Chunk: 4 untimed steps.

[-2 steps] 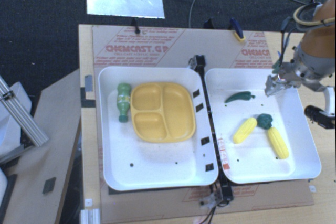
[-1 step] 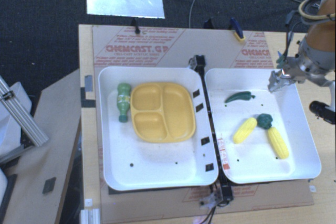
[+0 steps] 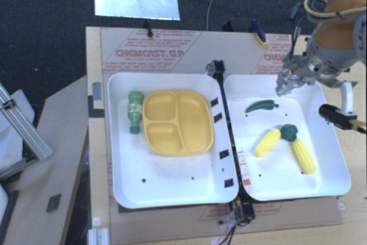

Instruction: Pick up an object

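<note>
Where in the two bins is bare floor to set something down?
Left bin: a wide strip below the yellow tray. Right bin: the near-left corner below the corn cobs. Crowded: the middle around the broccoli and green pepper, with the gripper near the far edge.

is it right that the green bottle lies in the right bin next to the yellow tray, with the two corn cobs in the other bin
Not quite. The camera view shows the green bottle lying in the left bin, next to the yellow tray. The two corn cobs are in the other bin, the right one.
</note>
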{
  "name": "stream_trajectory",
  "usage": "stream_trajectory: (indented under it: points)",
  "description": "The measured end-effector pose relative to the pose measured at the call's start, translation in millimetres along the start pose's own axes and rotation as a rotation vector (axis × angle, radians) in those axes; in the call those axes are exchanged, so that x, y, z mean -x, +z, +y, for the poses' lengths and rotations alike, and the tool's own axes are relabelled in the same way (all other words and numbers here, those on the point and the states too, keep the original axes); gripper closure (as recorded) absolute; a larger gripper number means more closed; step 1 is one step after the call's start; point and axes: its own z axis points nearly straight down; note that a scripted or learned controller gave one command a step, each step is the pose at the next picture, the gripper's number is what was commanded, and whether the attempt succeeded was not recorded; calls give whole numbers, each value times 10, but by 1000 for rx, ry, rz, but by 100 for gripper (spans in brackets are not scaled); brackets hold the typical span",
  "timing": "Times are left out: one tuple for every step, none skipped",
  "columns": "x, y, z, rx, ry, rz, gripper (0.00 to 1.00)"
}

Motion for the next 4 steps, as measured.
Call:
stream_trajectory:
  points:
    - [-491,-73,37,-1,0,0,100]
    - [-928,-80,65,-1,0,0,100]
    - [-1441,-109,217,1,-1,1,100]
    - [-1925,-94,210,0,-2,1,100]
